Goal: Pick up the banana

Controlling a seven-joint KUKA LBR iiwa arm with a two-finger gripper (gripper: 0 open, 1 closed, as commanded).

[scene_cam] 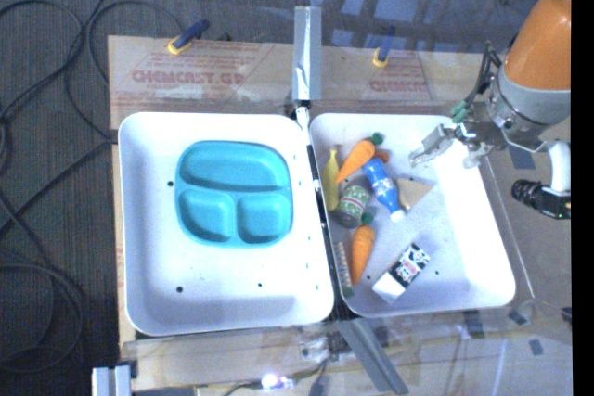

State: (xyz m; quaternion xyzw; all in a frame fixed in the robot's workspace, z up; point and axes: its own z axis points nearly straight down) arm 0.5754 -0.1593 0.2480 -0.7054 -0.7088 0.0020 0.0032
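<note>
Banana (331, 180) beside blue-labelled bottle (381, 187)

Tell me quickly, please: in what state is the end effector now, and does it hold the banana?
End effector: open, holding nothing, above the right bin's upper right part.
Banana: lies in the right bin, by its left wall, apart from the end effector.

Reaches in from the right, orange band above the wrist. Gripper (444, 146) points left, tilted downward.
</note>
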